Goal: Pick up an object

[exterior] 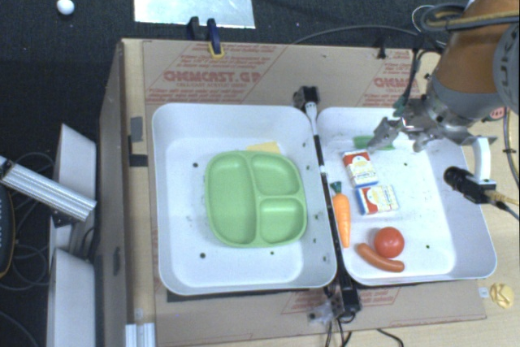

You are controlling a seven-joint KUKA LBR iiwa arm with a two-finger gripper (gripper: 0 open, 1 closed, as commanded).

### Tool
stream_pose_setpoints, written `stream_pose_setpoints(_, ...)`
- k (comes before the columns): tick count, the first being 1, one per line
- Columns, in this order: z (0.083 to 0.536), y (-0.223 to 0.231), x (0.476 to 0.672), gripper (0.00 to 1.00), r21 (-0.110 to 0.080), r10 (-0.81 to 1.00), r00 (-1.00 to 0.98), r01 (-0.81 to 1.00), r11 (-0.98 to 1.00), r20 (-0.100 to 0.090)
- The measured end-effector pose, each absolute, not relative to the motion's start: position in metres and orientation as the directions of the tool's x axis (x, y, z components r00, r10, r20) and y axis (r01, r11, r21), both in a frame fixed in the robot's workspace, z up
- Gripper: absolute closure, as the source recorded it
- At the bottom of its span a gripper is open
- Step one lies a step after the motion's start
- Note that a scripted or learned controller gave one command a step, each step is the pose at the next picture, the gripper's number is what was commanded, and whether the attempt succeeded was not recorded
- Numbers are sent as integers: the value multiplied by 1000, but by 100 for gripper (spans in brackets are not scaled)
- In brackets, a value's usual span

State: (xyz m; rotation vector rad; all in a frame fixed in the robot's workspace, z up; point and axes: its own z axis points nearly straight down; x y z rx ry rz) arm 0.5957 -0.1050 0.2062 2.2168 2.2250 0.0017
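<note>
Overhead slanted view of a bench w/ two shallow white bins side by side. Left bin (pixel 175 175) holds a green divided plate (pixel 254 198) lying flat near its middle, w/ a yellow flat piece (pixel 264 148) peeking out just beyond its far edge.

Right bin (pixel 463 252) holds the loose items. A small red-and-white carton (pixel 359 169) lies left of center, a second carton (pixel 377 198) just nearer than it. A carrot (pixel 341 217) lies along the bin's left wall. A red tomato (pixel 390 240) sits toward the near side, touching or almost touching a sausage-like piece (pixel 380 258) just in front of it. A green item (pixel 382 141) lies at the far end of the bin.

Arm comes in from the right, orange band up top. Gripper (pixel 400 131) hangs low over the far part of the right bin, fingers spread apart, one tip right beside or over the green item. Can't tell if it touches. Nothing is seen between the fingers.

Progress, as a judgement: early. Approach seems made, likely toward the green item, but no grasp and no lift yet. All items rest in the bins. Left to do: close on one thing and raise it clear.
</note>
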Motion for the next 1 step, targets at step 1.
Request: stream_pose_setpoints(1,95,-119,644,0,7,1000,-4,1000,4,-2)
